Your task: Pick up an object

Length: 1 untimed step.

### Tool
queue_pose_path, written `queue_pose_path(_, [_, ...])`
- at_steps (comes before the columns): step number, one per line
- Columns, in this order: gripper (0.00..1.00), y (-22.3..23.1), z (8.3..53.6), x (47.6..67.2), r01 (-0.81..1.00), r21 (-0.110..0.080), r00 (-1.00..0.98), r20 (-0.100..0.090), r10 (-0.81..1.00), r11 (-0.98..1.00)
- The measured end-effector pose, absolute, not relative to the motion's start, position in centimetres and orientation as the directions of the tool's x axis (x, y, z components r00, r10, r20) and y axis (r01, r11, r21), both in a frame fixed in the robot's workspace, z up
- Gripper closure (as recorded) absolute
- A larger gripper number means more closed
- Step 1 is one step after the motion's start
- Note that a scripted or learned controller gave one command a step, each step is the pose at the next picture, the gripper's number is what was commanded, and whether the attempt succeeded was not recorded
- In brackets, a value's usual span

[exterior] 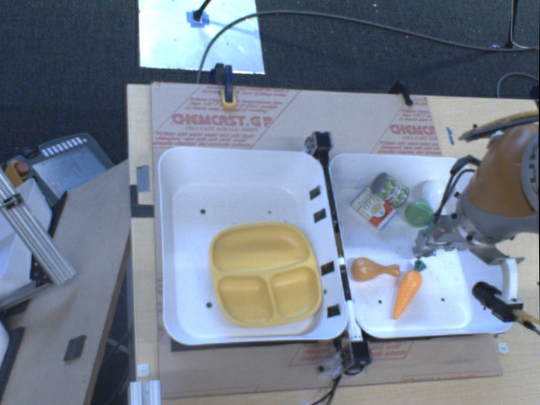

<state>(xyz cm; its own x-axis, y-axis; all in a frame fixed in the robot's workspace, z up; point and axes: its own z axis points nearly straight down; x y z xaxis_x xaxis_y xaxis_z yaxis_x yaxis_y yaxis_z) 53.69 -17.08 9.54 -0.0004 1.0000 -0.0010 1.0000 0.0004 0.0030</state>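
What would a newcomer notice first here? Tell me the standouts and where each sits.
The yellow divided tray dominates the left bin. In the right bin, an orange carrot lies beside a tan drumstick-shaped toy, with a small can and a green object farther back. The grey arm's gripper hangs just above the carrot's green tip.

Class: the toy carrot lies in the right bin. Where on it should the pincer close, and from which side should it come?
Probably across the thick orange body of the carrot, just below its green top. It lies flat and slanted, tapering toward the bin's near wall, so come straight down from above with the pincer closing across its width; the narrow tip would likely slip.
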Motion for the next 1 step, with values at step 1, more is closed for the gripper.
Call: queue_pose_path(1, [1.0, -16.38, 15.68, 53.83, 1.0, 0.007, -0.004, -0.002, 1.0, 0.004])
